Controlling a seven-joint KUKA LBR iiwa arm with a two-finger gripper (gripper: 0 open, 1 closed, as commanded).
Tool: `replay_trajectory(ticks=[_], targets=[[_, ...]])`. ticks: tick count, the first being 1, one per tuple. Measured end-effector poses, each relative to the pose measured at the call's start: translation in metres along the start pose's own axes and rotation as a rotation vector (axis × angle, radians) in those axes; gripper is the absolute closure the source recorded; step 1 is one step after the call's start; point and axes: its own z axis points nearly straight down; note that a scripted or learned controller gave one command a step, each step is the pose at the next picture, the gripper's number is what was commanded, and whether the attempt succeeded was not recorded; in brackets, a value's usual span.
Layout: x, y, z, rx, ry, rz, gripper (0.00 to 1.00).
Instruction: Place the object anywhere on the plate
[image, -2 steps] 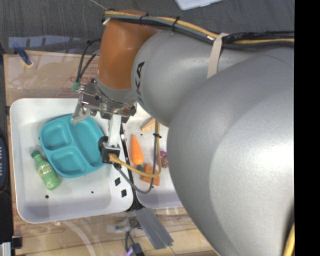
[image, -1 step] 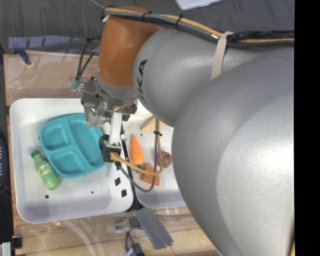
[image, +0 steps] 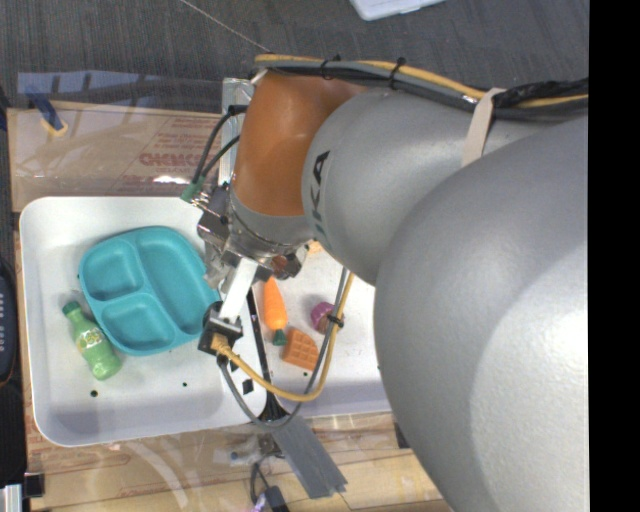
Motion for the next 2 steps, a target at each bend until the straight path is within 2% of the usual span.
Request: replay_trajectory(ticks=[1,2], targets=[[-0.047,-0.014,0.045,0.003,-0.001,0.336,1.00],[-0.009,-0.049,-0.044,-0.005,0.010,0.208,1.00]])
